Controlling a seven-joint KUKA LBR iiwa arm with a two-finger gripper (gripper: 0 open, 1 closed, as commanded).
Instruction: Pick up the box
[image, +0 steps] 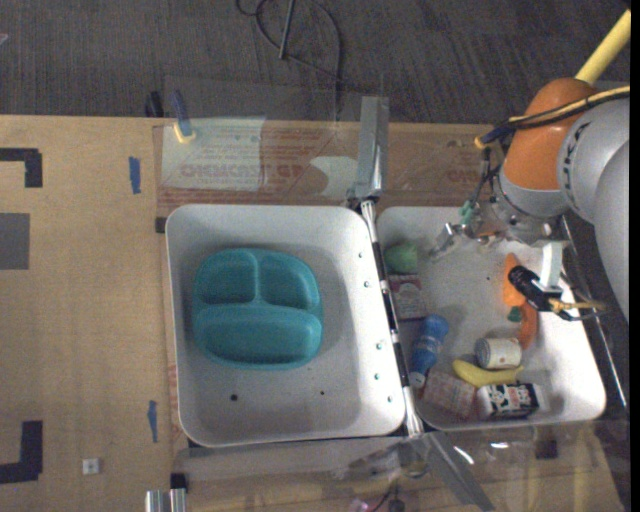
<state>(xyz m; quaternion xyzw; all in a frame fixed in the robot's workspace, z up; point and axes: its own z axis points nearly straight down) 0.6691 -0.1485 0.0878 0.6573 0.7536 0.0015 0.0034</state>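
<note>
Several boxes lie in the right bin (590, 400). A small red and white box (408, 297) rests against the bin's left wall. A pale pinkish box (449, 394) lies at the front, and beside it lies a black and white carton (512, 400). My gripper (455, 236) hangs over the far part of the right bin, just right of a green round fruit (402, 257). It is well apart from all the boxes and nothing shows in it.
The right bin also holds a blue bottle (430, 343), a yellow banana (486, 373), a small can (497, 352) and an orange carrot (521, 305). A teal divided plate (257, 306) lies in the left bin (200, 410). A metal divider (385, 300) separates the bins.
</note>
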